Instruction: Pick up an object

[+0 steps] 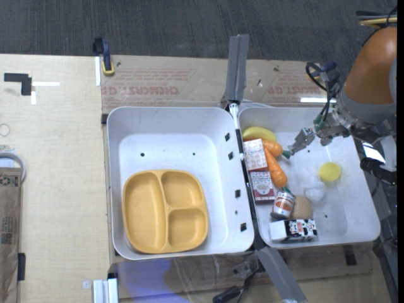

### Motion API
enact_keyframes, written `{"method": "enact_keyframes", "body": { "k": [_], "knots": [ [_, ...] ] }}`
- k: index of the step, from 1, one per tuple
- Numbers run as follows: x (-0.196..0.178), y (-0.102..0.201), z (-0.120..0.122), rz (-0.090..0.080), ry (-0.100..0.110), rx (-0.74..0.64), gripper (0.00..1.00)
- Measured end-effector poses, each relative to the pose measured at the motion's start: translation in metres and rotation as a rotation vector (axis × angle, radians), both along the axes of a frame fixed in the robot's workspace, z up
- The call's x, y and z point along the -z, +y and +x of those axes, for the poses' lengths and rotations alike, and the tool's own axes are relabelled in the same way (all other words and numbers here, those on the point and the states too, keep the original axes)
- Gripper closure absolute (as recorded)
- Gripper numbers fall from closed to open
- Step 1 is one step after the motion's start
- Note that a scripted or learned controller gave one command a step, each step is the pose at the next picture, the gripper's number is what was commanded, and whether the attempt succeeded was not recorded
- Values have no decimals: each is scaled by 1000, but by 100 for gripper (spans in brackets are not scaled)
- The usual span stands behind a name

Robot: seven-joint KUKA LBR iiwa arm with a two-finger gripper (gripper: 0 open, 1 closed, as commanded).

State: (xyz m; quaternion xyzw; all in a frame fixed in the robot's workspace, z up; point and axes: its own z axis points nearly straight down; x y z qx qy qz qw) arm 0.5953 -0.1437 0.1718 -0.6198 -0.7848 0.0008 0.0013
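Observation:
The right bin (353, 229) holds several objects. Along its left side lie a yellow banana-like fruit (259, 133), an orange carrot (274, 163) and a red and white carton (257, 169). Nearer the front are a small can (284, 202), a brown lump (303, 207) and a black and white box (293, 230). A yellow round piece (329, 171) and a pale clear object (314, 193) sit mid-bin. My gripper (299, 144) hangs over the bin's upper middle, just right of the carrot's top end, with nothing seen in it.
The left bin (126, 131) holds a yellow three-compartment plate (165, 210). A grey divider post (237, 68) rises between the bins at the back. The arm's orange band (375, 68) and cables sit over the right bin's far right corner.

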Motion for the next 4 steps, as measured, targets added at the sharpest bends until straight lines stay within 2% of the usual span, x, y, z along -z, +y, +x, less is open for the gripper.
{"method": "enact_keyframes", "body": {
  "k": [1, 2, 3, 4],
  "knots": [
    [-59, 30, 0, -1, -4, -144, 0],
    [75, 42, -26, -1, -6, 62, 0],
    [66, 43, -25, 2, -6, 65, 100],
    [-19, 127, -94, -1, 0, 62, 100]
  ]
}}
